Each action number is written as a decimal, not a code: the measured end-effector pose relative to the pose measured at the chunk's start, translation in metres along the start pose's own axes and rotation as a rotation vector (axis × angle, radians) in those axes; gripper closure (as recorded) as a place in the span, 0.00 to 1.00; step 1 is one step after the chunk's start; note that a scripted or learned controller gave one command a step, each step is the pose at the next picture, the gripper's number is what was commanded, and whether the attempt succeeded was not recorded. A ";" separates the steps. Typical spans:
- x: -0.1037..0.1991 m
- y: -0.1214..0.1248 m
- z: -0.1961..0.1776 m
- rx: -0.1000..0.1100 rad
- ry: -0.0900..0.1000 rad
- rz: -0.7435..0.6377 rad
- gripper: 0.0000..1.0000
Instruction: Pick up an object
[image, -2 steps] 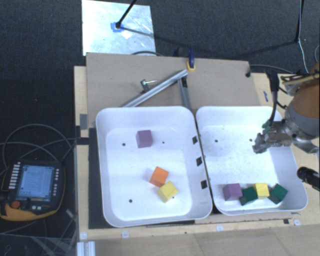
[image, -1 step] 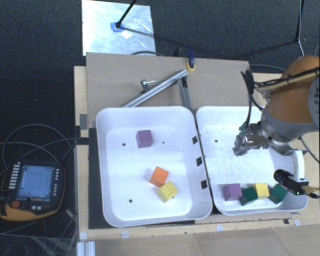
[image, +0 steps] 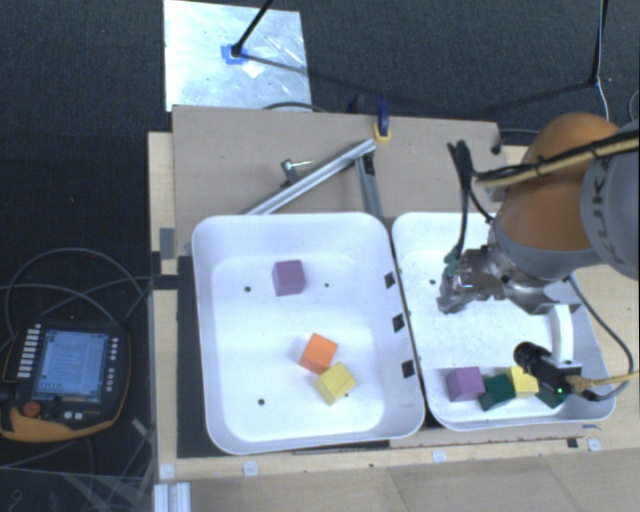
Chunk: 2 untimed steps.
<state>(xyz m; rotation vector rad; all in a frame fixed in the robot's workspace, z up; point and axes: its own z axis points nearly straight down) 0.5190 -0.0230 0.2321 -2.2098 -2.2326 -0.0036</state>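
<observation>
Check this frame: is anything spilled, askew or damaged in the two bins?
Nothing stands out. Purple, orange and yellow cubes lie apart in the left bin; more blocks cluster at the right bin's near edge.

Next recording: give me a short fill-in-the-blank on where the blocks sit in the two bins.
1. The left bin holds ____ blocks.
2. In the left bin, the orange block touches the ____ block.
3. The green block lies in the ____ bin, between a purple block and a yellow one.
4. The gripper is over the ____ bin.

Missing words: three; yellow; right; right
</observation>
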 end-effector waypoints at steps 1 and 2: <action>0.056 -0.009 0.005 0.001 0.001 -0.001 1.00; 0.108 -0.013 -0.005 0.000 0.001 -0.002 1.00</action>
